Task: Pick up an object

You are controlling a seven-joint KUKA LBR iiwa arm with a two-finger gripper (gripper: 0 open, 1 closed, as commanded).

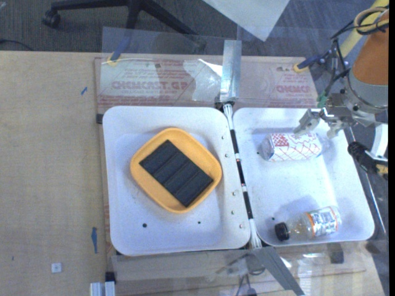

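Note:
In the right bin (345, 184) a white packet with red print (291, 147) lies near the back, and a small clear plastic bottle with a black cap and an orange label (310, 223) lies on its side near the front. My gripper (319, 126) hangs over the back right of this bin, just above the packet's right end. Its two fingers (305, 123) are spread open and nothing is between them. In the left bin (123, 227) sits a yellow-orange dish (141, 177) carrying a black ribbed block (176, 172).
A metal divider (231, 73) stands upright behind the seam between the bins. Clear taped sheeting (154, 82) runs along the back of the bench. Cables and the arm's body (370, 60) crowd the right edge. Bare wooden bench (43, 165) stretches to the left.

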